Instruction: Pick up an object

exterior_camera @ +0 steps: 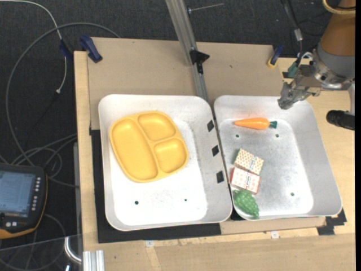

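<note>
We see an orange toy carrot with a green stem end (253, 123) lying on its side near the far edge of the right white bin (304, 168). Toward the bin's near left corner sit two small boxes with an orange-and-white checked pattern (247, 171), touching each other, and just below them a green knobbly plastic toy (246, 203) rests against the rim. Our gripper (286, 101) hangs over the bin's far rim, up and to the right of the carrot, apart from it. In the left white bin (152, 208) lies a yellow three-compartment plastic plate (148, 145).
</note>
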Controlling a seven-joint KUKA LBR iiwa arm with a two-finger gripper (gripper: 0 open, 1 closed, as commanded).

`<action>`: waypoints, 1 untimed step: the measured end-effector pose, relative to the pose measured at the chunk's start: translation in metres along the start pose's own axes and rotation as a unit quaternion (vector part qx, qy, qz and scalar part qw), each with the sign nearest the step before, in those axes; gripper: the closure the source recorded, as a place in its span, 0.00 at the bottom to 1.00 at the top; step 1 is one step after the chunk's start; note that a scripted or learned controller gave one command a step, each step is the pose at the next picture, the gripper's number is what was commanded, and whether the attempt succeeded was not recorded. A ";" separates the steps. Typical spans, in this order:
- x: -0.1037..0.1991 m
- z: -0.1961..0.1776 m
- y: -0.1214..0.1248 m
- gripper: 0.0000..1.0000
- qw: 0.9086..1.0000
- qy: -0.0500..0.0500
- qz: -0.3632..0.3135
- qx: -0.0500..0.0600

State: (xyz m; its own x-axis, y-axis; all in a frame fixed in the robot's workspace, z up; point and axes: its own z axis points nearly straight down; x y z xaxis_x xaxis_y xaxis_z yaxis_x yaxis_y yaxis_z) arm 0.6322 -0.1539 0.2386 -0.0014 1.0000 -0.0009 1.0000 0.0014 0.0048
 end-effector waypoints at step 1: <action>0.060 0.007 -0.014 1.00 1.000 0.002 -0.003 0.004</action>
State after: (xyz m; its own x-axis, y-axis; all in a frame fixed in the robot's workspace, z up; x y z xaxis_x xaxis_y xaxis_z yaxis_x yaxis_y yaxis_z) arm 0.6184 -0.0942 0.2312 -0.0064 1.0000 0.0036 1.0000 0.0064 -0.0031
